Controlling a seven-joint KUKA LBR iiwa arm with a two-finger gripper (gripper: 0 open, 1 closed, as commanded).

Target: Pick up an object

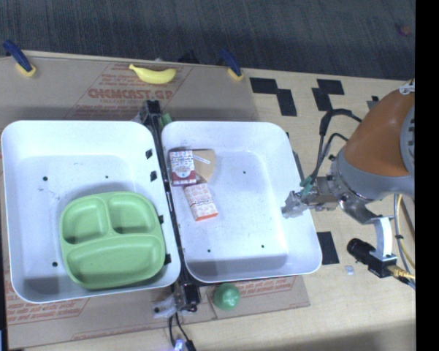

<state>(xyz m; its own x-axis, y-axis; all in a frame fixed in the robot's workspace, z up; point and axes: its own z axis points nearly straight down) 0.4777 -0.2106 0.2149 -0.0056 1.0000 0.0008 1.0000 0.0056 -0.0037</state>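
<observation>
Cardboard sheeting covers the tabletop (pixel 350 320), and on it two shallow white bins sit side by side. Inside the left bin (pixel 29 145) a green divided tray (pixel 113 238) lies toward the near wall. The right bin (pixel 277 159) holds three small things against its left side: a red-and-white packet (pixel 181 166), its long axis running away from the camera; a tan piece (pixel 205 161) just beside it on the right, touching or overlapping it; and a small red-and-white box (pixel 201 201) just below them, its long axis tilted slightly, far end toward the left. A yellow banana (pixel 153 73) rests on the cardboard beyond the bins, and a green ball (pixel 226 296) lies in front of them. The gripper (pixel 296 205) hangs over the right bin's right rim, well apart from the packets; whether its fingers are apart or together cannot be told.
</observation>
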